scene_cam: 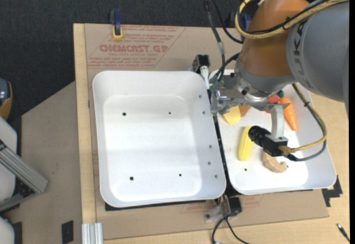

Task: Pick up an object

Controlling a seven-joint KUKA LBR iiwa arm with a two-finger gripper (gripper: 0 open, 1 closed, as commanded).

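gripper (226,101): low over the near-left corner of the right bin (310,179), beside the wall shared with the left bin (111,143); spread or pressed together, cannot tell, the wrist hides it.
step: judged as closing in on a pick; nothing seen held.
task thing: likely the yellow wedge (232,116), just beside the gripper, partly under the wrist.
other candidates: yellow corn cob (245,144) near the bin's middle; tan curved piece (274,164) below it; orange carrot (289,115) further right.
doing it well: centre over the wedge, go straight down, close across its narrower faces; keep off the bin wall, it is very close on that side.
risk: sloped wedge faces may squeeze out of a pinch; the corn cob is round and may roll if nudged.
wedge: smooth, blocky, looks like hard plastic.
corn cob: long, rounded, bumpy surface; toy plastic by the look.
carrot: tapered, glossy; a bit of green shows at its top.
tan piece: crescent-like, matte; material unclear.
bins: shallow white moulded plastic, rounded corners, small dark dots on the floor.
worktop (138,43): flat brown sheet with red print.
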